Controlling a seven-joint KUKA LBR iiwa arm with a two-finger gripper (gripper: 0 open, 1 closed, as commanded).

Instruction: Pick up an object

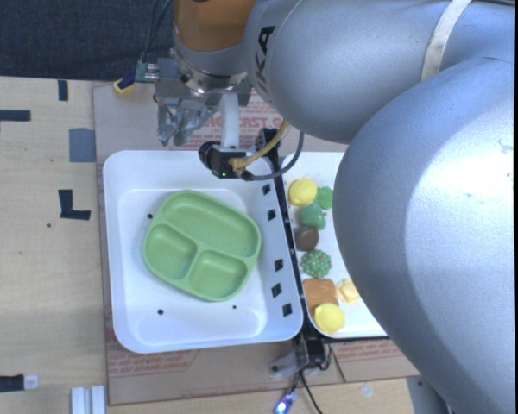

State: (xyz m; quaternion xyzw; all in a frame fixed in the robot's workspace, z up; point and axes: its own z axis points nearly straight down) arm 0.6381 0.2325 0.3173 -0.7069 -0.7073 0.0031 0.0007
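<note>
Above the left bin's (121,257) far edge, pincer (198,128), green tray (203,244) inside

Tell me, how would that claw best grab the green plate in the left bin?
Probably by the raised outer rim of the green plate, coming straight down from above. It lies flat in the white bin, too broad to span. One finger inside a compartment and one outside could pinch the rim, likeliest on its left edge, where bin floor shows beside it.

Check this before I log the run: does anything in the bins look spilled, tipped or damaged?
Nothing stands out. The green tray lies flat, turned at an angle, in the left bin; the toy foods sit clustered in the right bin.
</note>
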